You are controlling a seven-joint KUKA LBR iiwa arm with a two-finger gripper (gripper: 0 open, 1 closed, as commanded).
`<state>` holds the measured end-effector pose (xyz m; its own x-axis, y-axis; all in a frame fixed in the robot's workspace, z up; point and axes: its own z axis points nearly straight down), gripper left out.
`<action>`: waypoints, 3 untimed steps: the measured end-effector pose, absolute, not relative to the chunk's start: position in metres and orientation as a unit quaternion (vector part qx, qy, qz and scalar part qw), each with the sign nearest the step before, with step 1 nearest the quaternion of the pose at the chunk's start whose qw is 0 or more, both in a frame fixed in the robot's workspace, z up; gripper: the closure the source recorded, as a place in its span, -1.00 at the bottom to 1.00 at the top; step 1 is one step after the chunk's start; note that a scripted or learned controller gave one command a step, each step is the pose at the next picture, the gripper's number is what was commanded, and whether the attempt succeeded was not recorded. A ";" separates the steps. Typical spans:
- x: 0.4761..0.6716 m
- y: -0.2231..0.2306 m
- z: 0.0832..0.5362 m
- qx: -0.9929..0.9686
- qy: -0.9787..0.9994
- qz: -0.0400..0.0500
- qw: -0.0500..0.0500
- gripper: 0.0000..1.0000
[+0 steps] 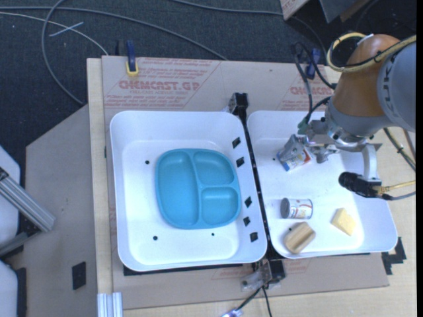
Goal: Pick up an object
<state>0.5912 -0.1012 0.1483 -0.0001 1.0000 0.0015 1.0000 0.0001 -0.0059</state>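
My gripper [291,155] is low over the upper left part of the right bin [377,240], the grey arm with its orange band [362,78] coming in from the upper right. Small blue and orange bits show right at the gripper's tip; I cannot make out what they belong to. Nearer the front of that bin lie a small can [297,209] on its side, a tan block [298,237] and a yellow wedge [344,221]. All three lie well apart from the gripper.
The left bin [129,144] holds a blue divided plate [197,187]. A black divider with clips [248,177] runs between the bins. A black fitting with a cable [359,183] hangs over the right bin's right side. Cables lie on the dark floor behind the bench.
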 end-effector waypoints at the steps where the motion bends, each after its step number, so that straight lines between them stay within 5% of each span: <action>1: 0.589 -0.104 0.105 -0.707 -0.707 0.001 0.003 -1.00; 2: 0.591 -0.104 0.119 -0.707 -0.707 -0.001 0.001 1.00; 3: 0.589 -0.104 0.162 -0.707 -0.707 -0.001 -0.001 1.00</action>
